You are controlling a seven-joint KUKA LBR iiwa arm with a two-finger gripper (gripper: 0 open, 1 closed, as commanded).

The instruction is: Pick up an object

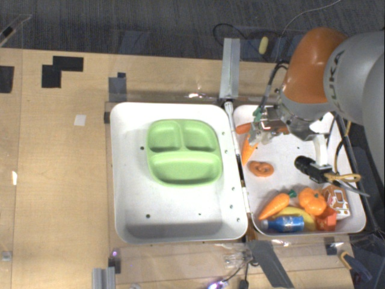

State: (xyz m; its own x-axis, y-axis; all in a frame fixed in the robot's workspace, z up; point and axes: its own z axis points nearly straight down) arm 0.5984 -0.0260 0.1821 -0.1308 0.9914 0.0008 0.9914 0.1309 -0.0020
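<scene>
Below the hand [260,127] lay a slim orange plastic carrot [247,150], against the bin wall [236,161]. Whether the hand was spread, I could not tell. That wall could block one finger and spoil the grasp.

Single fixed overhead camera, slanted down, both white bins [120,179] framed
</scene>
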